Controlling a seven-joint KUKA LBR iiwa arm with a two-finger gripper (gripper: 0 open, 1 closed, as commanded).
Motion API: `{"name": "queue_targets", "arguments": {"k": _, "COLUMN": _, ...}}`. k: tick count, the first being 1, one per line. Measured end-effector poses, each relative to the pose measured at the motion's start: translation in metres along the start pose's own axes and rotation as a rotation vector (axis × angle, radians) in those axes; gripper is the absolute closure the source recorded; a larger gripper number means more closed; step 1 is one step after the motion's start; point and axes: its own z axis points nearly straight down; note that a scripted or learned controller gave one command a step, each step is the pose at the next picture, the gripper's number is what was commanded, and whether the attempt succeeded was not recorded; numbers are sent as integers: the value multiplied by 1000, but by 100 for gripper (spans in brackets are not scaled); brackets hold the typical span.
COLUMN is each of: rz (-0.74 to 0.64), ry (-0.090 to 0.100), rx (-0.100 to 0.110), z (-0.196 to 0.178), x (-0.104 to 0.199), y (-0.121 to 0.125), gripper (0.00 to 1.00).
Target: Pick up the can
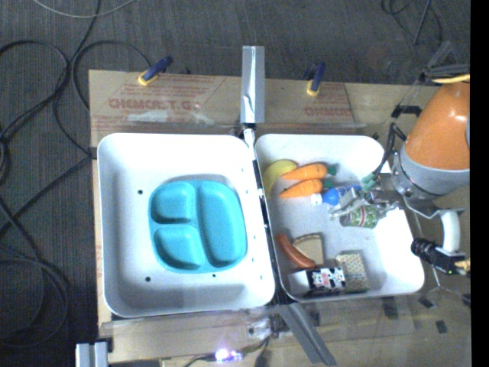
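The can [361,219] is small, green and silver, and lies on its side in the right part of the right bin [397,281]. My gripper [365,202] hangs right over it, reaching in from the right below the grey and orange wrist [439,140]. The gripper's metal parts overlap the can's upper edge, so whether they touch it is unclear. A small blue and white item [330,196] lies just left of the can.
The right bin also holds a yellow fruit [276,171], two carrots [304,180], a sausage [294,252], a bread slice [309,245], a speckled cracker [352,267] and a black-and-white box [327,279]. A blue divided plate [199,224] sits in the left bin [122,174].
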Motion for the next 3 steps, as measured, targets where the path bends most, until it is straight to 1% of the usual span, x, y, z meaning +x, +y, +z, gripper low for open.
{"name": "queue_targets", "arguments": {"k": 1, "rz": 170, "ry": -1, "rx": 0, "z": 37, "x": -50, "y": 52, "gripper": 0}}
{"name": "queue_targets", "arguments": {"k": 2, "rz": 267, "ry": -6, "rx": -2, "z": 99, "x": -58, "y": 100, "gripper": 0}}
{"name": "queue_targets", "arguments": {"k": 3, "rz": 277, "ry": 11, "rx": -5, "z": 116, "x": -59, "y": 110, "gripper": 0}}
